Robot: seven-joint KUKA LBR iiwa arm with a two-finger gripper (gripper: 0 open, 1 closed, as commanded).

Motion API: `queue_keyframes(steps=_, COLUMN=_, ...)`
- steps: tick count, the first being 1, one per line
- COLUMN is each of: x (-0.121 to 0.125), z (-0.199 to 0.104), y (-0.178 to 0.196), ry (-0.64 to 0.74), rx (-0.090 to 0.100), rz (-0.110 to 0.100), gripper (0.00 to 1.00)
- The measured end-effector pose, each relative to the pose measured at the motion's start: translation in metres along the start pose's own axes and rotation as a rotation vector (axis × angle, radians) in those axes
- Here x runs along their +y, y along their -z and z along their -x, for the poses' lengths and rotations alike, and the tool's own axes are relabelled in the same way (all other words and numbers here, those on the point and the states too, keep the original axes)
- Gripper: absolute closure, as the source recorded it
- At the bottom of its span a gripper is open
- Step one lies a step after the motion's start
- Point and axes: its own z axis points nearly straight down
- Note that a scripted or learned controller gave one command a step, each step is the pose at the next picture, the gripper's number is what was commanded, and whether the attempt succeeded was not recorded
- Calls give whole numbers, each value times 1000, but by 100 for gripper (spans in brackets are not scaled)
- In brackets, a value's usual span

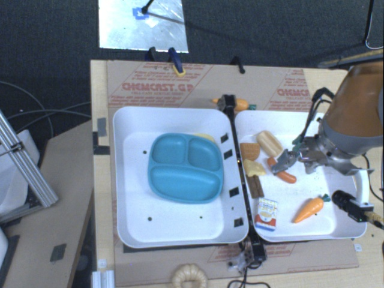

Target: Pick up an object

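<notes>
The gripper (282,162) hangs low over the right bin (300,231), its tip just above a small red-orange sausage (284,175) that lies near the bin's middle. Whether the pincer is spread or pressed together cannot be told from this slanted view, and nothing shows between its tips.

The sausage looks like a toy piece of play food — light, stiff, smooth-skinned, so probably a little slippery. Being a short cylinder, it would likely roll if pushed from one side; a hold across its narrow width at mid-length seems the safest.

Its neighbours crowd close: a bread roll (269,143) just up-bin, a brown cookie-like piece (249,152) and a yellow wedge (254,169) beside the divider. A carrot (308,210) and a small carton (267,214) lie farther off (both with more room around them). The left bin (135,221) carries a blue divided plate (185,167).
</notes>
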Motion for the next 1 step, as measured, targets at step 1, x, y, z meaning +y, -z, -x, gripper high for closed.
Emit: queue_keyframes(steps=1, x=3, z=0, y=6, ry=2, rx=-1, rz=12, gripper=0)
